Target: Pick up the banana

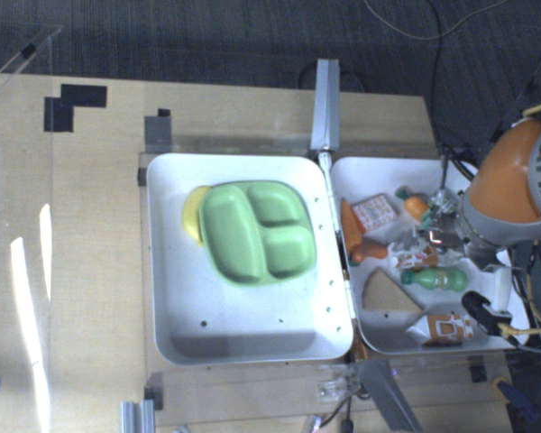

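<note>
Item: banana (192,215), left bin (162,242), a yellow sliver at nine o'clock of the green divided tray (257,230) lying over it, hence barely graspable; end effector (435,233) over cluttered right bin (379,339), grip state indeterminable.

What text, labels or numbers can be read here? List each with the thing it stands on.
No text reads clearly.
Red and white packet: print on its face, too blurred to read.
Small carton at the right bin's front: brown and white print, too small to read.
Green bottle: no readable label.
Green divided tray in the left bin: no markings seen.
</note>
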Available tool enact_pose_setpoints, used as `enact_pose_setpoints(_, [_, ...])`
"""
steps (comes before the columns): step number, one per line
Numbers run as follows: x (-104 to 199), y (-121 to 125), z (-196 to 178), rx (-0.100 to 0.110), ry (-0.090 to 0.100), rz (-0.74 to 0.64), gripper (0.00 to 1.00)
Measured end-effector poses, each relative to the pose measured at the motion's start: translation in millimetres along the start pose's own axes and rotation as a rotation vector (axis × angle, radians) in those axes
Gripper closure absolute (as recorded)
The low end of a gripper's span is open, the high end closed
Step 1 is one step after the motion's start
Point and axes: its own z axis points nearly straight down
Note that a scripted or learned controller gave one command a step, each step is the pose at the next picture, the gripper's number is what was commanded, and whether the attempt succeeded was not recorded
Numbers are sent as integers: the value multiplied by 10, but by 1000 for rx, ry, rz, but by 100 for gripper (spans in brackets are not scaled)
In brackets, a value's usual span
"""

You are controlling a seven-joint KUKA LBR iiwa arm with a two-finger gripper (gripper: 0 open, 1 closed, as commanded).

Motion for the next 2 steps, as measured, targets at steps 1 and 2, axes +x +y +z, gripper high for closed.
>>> enact_pose_setpoints(1, [31, -82, -84, 13, -2, -70, 0])
enact_pose_setpoints(2, [530, 496, 76, -15, -3, 61, 0])
